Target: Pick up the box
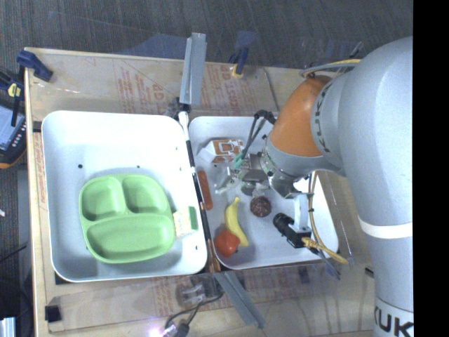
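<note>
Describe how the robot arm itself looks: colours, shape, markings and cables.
The arm is thick, rounded and light grey, with an orange band above the wrist. Dark KUKA lettering runs along the band's edge and across the lower grey casing. Yellow and black cables loop past the wrist. The gripper is a metallic assembly with green-tinted parts.

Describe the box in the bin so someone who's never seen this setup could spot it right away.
Look at the right-hand white bin, the one the grey arm reaches over. At its far end, just left of the arm's orange band, lies the box. It is flat and white with brown-orange print, unlike the banana, tomato and dark round fruit nearer the front.
</note>
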Robot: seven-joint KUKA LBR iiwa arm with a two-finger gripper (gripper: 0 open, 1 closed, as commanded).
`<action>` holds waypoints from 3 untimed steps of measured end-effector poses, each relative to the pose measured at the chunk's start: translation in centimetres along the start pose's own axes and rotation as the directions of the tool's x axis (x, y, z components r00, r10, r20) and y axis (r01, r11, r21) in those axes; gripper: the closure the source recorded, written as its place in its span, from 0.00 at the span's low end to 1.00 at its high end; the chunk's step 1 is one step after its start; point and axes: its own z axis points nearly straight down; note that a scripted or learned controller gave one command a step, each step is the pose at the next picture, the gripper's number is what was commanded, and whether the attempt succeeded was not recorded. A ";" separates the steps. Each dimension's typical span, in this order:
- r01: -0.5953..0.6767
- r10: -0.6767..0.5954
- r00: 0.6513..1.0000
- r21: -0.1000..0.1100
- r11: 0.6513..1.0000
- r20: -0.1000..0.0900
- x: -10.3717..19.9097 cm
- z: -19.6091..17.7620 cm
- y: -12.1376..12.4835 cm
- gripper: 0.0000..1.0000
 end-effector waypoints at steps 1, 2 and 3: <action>0.017 -0.017 1.000 -0.023 1.000 0.006 -4.3 1.7 6.6 0.00; 0.155 -0.155 0.988 -0.006 0.988 0.002 -1.9 -2.8 9.9 0.00; 0.213 -0.213 0.977 -0.025 0.977 0.013 -6.5 2.3 8.5 0.00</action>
